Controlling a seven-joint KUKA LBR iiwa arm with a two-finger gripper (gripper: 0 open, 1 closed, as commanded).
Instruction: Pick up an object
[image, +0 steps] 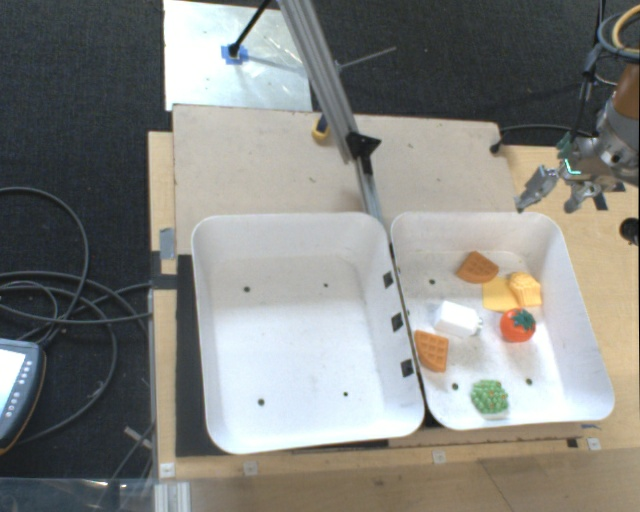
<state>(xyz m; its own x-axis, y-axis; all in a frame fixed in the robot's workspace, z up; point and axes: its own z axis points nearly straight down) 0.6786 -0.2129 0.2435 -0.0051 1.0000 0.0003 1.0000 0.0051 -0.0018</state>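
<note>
Dark floor is surrounding the bench (440, 160). Beyond the right bin's (575, 300) far corner, the gripper (560, 190) is hovering, fingers spread and empty. Approach step, I judge: next, descending onto the tomato (517, 325) inside that bin.

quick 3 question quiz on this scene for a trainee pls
1. True or false: the red tomato lies in the left bin.
2. Which item lies nearest the right bin's front edge? A) white block B) green bumpy piece C) tomato
3. Fill in: the gripper hangs spread above the right bin's ____ rim.

Key: 1 false. 2 B. 3 far.
</note>
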